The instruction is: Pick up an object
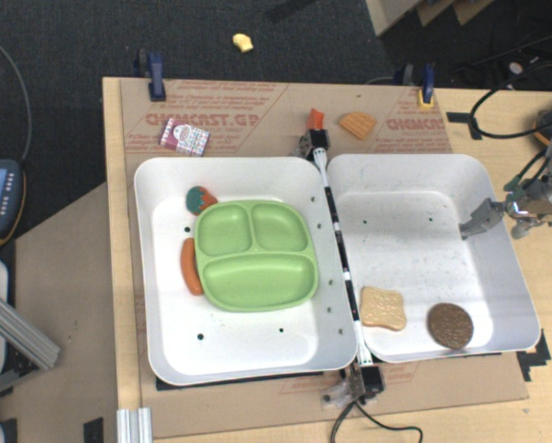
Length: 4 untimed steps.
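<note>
In the right bin (414, 178) a tan slice of toast (383, 308) lies by the front left corner, and a round brown patty (450, 325) lies just right of it. My gripper (496, 226) hangs over the bin's right rim, well behind the patty. Its fingers stand apart with nothing between them. The left bin (165, 321) holds a green divided plate (255, 253), an orange sausage-like piece (191, 266) against the plate's left side, and a small green and orange item (200, 198) at its back left.
Behind the bins on the cardboard lie a tan bread-like piece (356, 125) and a pink packet (185, 136). Blue clamps (153, 74) grip the back edge. Black cables (498, 118) run at the right, and a yellow item (244, 41) lies on the dark floor.
</note>
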Available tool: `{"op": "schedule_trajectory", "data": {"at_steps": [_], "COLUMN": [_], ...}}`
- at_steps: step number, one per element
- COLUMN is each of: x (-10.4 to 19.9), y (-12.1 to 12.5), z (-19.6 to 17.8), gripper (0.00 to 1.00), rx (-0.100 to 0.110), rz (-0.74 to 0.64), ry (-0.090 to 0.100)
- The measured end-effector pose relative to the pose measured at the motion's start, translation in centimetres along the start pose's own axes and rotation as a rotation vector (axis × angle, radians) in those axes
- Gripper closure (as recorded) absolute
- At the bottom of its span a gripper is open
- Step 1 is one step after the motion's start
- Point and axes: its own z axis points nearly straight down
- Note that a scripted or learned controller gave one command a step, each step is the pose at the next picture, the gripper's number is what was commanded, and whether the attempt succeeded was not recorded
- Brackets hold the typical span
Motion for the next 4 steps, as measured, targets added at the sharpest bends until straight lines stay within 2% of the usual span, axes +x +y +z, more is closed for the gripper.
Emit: {"op": "schedule_trajectory", "data": {"at_steps": [1, 2, 3, 4], "x": [0.6, 0.6, 3.5, 10.5], "y": [-5.3, -4.9, -5.0, -0.9], "z": [4.5, 3.1, 13.9, 3.5], "gripper": [0.00, 1.00, 1.00, 1.00], "rx": [0.007, -0.005, 0.001, -0.011], "rz": [0.003, 0.001, 0.000, -0.008], "ry": [0.004, -0.002, 0.001, 0.000]}}
